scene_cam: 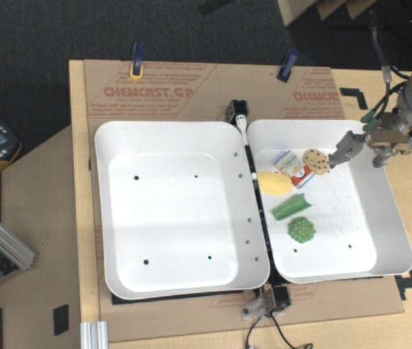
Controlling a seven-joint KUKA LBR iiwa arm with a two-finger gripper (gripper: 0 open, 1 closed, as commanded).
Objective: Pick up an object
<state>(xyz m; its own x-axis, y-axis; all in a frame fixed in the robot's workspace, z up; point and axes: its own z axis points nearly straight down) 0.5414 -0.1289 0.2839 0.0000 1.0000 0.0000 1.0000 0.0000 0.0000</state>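
Over the right bin (380, 217) we see the gripper (327, 163) gripping a cookie (316, 161) (lemon (275, 183) at seven o'clock).

A robotics lab: 2 white bins (118, 195) clamped on a cardboard-topped bench (213, 86).

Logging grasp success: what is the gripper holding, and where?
Cannot be told: the gripper sits right beside the round cookie, but no clear pinch shows.
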